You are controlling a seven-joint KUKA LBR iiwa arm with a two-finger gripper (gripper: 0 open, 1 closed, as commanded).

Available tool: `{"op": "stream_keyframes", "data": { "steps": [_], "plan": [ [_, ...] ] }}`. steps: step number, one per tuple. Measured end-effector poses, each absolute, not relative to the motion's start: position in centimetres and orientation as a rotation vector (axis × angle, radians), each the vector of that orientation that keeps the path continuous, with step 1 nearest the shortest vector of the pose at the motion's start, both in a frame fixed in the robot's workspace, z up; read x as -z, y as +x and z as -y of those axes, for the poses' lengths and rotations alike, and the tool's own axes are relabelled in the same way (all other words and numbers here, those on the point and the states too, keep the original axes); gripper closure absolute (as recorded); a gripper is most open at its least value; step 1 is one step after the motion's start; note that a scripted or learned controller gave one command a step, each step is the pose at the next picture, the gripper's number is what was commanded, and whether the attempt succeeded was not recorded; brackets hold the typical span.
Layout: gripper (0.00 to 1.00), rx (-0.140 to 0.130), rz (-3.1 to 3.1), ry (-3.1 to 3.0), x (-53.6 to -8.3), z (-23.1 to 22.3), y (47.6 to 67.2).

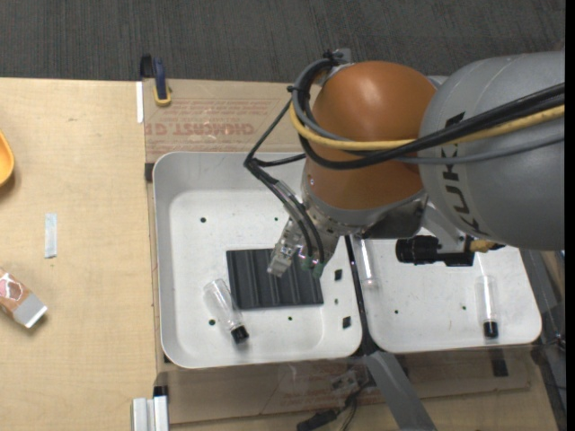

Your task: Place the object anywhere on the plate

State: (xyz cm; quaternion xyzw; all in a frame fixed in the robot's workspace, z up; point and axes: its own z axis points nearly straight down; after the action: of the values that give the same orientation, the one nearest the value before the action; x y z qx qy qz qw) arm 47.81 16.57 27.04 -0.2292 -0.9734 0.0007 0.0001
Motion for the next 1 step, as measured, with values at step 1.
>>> {"op": "stream_keyframes", "data": {
  "steps": [1],
  "plan": [
    [1.00, -0.002, 3.065, -0.685, -25.09, -14.63, 47.82]
  ]
}}
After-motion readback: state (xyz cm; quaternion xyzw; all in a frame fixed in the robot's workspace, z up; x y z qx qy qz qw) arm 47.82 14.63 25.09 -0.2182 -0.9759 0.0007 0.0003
